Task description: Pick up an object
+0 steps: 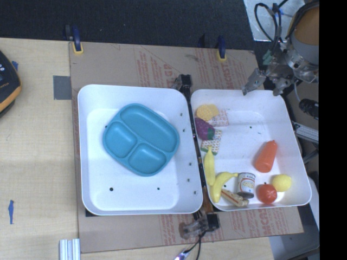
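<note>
My gripper (264, 85) hangs over the far edge of the right bin (244, 99), its two fingers spread apart with nothing between them. Below it in that bin lie an orange carrot (265, 156), a lemon (281, 182), a red tomato (266, 193), a small can (246, 183), two bananas (210, 168), a purple piece (202, 128) and a yellow round piece (206, 111). The gripper is well away from all of them.
The left bin (92, 188) holds a blue divided plate (141, 138). A patterned packet (213, 142) and a wooden stick (233, 198) lie among the right bin's items. Clamps (77, 39) hold the cardboard at the back. A black and yellow device (6, 83) sits at the far left.
</note>
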{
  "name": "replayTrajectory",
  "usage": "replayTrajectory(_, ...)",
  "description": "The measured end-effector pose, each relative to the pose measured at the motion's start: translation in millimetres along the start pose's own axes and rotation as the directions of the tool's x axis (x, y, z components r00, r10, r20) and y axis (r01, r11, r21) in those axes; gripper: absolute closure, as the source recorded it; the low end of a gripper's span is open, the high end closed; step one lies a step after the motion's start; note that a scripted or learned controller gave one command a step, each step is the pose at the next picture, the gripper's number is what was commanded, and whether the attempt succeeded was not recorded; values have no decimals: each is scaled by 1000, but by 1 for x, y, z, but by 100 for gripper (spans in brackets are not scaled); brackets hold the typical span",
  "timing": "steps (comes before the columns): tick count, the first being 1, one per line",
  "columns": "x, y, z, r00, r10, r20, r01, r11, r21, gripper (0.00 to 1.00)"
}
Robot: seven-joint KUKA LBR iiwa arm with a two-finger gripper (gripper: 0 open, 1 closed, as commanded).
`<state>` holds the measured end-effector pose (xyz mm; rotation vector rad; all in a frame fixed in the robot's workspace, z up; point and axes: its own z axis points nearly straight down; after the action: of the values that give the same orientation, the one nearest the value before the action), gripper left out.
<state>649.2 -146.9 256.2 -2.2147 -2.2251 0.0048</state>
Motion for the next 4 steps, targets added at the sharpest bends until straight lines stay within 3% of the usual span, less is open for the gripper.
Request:
replayTrajectory(1, -41, -68, 92, 1000, 0, 1, 0, 1000, 2, 0)
replayTrajectory(2, -64, -94, 150, 1000, -1, 8, 1, 1000, -14, 0)
replayTrajectory(3, -64, 8, 164, 1000, 1, -1, -1, 1000, -2, 0)
replayTrajectory(4, -14, -85, 165, 1000, 0, -1, 0, 1000, 1, 0)
